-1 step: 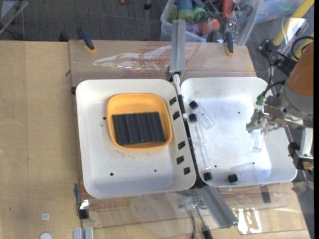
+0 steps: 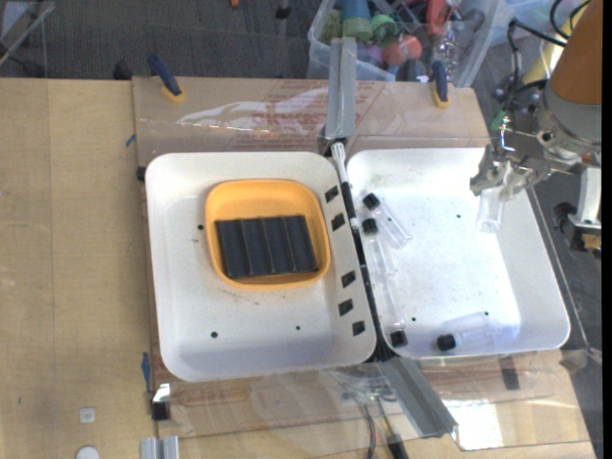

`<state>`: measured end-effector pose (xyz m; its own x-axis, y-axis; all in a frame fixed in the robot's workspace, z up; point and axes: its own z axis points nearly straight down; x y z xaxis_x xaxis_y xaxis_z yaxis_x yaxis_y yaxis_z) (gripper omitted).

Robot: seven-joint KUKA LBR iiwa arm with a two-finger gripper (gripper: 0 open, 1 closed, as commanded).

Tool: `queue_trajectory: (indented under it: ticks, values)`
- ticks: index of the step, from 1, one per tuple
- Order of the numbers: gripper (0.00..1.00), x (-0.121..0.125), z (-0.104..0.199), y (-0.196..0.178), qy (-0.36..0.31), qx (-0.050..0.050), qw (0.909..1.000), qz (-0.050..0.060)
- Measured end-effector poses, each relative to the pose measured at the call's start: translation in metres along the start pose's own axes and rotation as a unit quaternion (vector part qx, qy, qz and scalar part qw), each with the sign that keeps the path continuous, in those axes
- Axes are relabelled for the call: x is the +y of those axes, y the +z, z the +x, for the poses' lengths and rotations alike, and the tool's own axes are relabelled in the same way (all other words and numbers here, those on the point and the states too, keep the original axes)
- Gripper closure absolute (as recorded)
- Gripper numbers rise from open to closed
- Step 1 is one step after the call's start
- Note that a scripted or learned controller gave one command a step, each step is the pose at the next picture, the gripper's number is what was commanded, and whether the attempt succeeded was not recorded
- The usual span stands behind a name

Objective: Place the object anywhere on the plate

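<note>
A black ridged rectangular object (image 2: 266, 247) lies flat on the orange plate (image 2: 263, 191), which sits in the left bin (image 2: 182, 304). My gripper (image 2: 499, 185) hangs over the upper right part of the right bin (image 2: 535, 295), far to the right of the plate. Its fingers stand apart and I see nothing between them. A faint clear shape (image 2: 490, 216) lies just below the gripper; I cannot tell what it is.
Clear tubes with black caps lie in the right bin, one near the divider (image 2: 382, 223) and one at the front edge (image 2: 469, 335). Black tabs line the divider (image 2: 344, 256) between the bins. A clear tub of coloured toys (image 2: 411, 12) stands behind the bins.
</note>
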<state>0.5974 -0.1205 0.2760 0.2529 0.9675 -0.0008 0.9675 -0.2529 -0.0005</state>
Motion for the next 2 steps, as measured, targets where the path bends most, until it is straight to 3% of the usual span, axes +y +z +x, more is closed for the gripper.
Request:
queue_trajectory:
  ticks: [1,2]
  values:
    - [1.0,0.068,0.01,0.015,-0.061,0.0,0.9981,-0.001]
    - [1.0,0.072,0.001,-0.037,-0.199,-0.001,0.98,-0.002]
